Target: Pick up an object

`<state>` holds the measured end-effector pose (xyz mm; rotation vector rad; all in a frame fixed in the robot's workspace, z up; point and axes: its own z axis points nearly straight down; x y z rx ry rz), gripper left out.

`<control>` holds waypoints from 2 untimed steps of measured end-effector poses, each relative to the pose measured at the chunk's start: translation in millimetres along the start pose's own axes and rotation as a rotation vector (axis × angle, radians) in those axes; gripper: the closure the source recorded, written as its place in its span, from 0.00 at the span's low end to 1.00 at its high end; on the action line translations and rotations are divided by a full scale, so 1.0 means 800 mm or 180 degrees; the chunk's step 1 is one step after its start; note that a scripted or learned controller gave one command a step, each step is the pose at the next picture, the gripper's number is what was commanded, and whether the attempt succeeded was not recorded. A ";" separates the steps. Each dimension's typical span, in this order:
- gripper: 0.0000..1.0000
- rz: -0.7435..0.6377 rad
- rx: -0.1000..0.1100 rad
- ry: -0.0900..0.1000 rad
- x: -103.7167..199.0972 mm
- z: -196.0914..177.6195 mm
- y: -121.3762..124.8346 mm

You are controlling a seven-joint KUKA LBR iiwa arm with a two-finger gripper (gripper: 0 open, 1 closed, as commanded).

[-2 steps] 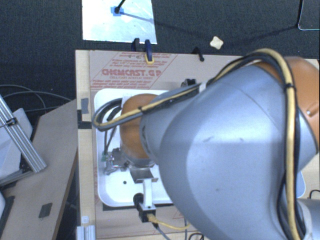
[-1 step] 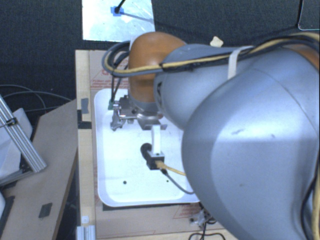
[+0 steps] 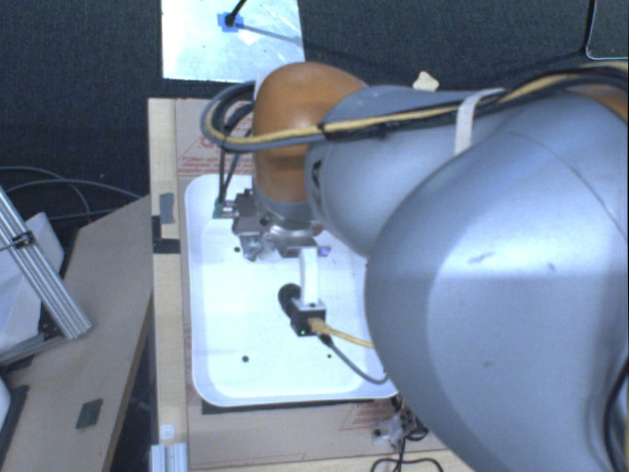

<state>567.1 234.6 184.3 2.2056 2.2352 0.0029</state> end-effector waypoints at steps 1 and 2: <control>1.00 0.0039 0.0012 -0.0007 -0.014 0.132 0.047; 1.00 0.0055 0.0012 -0.0003 -0.101 0.125 0.045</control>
